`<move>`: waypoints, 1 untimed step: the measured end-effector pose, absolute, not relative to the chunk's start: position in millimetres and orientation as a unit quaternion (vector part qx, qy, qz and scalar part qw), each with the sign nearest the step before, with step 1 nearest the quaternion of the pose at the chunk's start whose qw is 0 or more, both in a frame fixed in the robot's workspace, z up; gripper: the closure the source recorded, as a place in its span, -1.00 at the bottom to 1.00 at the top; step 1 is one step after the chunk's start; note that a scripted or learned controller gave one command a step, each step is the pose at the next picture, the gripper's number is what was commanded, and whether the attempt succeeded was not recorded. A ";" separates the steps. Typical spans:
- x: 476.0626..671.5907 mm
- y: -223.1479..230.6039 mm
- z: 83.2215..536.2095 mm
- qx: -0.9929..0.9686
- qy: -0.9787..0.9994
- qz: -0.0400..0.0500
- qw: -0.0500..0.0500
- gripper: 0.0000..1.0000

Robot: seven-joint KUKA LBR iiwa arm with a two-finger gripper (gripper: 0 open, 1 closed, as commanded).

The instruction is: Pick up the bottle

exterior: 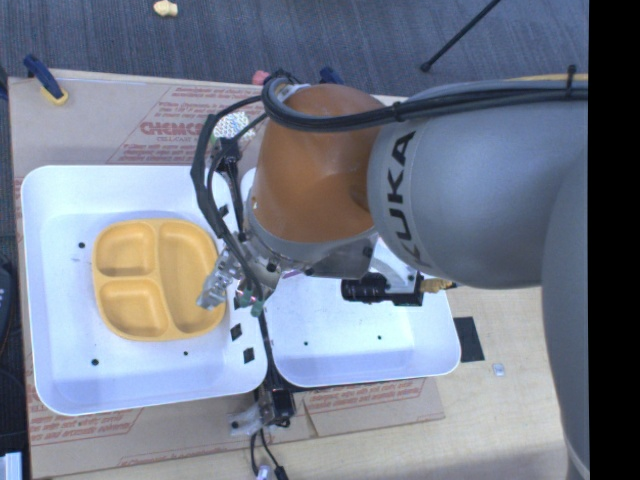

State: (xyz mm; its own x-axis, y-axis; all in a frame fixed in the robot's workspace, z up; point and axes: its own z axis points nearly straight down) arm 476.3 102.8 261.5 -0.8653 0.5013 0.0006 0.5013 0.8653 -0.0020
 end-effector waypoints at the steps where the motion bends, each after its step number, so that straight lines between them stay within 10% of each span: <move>1: 476.8 137.9 203.7 -0.121 -0.993 0.001 0.002 1.00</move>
